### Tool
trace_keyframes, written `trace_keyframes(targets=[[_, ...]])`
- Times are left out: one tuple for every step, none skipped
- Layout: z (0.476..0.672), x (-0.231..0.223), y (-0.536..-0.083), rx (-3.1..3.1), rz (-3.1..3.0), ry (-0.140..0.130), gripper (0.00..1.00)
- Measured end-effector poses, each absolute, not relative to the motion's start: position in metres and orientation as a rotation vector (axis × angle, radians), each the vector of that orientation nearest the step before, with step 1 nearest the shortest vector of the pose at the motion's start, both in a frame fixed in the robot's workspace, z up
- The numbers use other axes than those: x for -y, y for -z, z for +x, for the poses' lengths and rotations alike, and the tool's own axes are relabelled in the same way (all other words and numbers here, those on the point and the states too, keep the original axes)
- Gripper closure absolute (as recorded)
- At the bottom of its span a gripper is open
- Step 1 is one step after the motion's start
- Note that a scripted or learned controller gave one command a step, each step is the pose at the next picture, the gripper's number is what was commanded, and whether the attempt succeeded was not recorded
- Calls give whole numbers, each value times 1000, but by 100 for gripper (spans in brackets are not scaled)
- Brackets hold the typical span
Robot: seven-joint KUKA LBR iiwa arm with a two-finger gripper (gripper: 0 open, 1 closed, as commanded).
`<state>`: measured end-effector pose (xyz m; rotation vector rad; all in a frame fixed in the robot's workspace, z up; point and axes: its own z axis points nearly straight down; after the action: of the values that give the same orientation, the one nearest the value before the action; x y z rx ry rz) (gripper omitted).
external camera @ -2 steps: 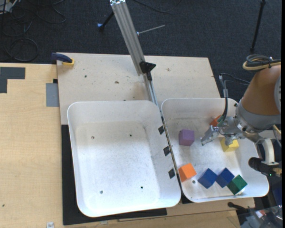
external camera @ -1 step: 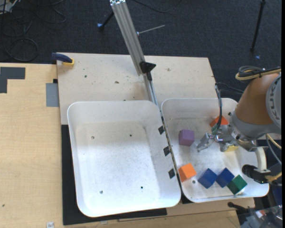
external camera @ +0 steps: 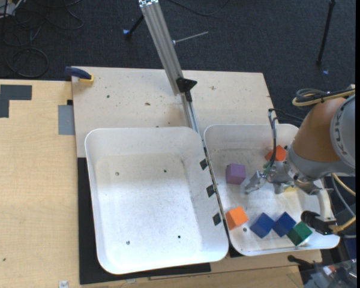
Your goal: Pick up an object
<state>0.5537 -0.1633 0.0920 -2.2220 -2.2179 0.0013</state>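
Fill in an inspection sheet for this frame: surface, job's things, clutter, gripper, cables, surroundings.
Surface: bench bearing left bin and right bin, side by side.
Job's things: in the right bin, purple cube, orange cube, two blue cubes, green block, a red-orange piece by the arm.
Clutter: blue-and-yellow clamp at the bench's far left corner.
Gripper: gripper low over the right bin, near the purple cube; nothing seen held.
Cables: black cables on the floor.
Surroundings: slanted aluminium bar, dark carpet, wooden panel.
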Motion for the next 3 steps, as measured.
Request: trace_keyframes(targets=[[553, 164, -102, 2211, -2227, -1, 100], [555, 166, -165, 2224, -2221, 2, 100], [552, 164, -205, 2222, -2218, -2, 100]])
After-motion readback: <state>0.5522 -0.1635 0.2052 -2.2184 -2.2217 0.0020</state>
